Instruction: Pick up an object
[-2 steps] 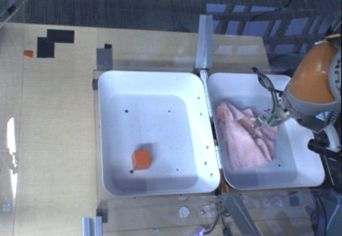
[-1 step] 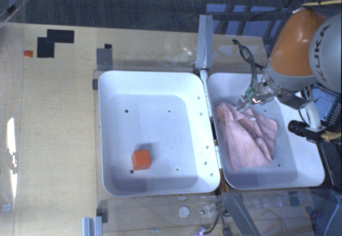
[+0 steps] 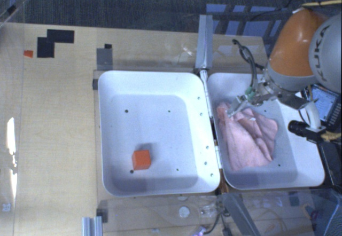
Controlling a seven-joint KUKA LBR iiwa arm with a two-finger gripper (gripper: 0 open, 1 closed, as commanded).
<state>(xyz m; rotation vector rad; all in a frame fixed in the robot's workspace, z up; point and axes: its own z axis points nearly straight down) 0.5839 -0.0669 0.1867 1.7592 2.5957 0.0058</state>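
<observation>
Pink cloth in right bin, one orange block in left bin

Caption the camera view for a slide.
KUKA arm's gripper over a pink cloth in the right bin; orange block in the left bin.

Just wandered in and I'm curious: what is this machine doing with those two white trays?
A grey and orange robot arm reaches in from the right, its gripper down at the upper edge of a pink cloth lying in the right tray. Whether it has caught the cloth is unclear. A small orange block sits untouched in the left tray.
</observation>
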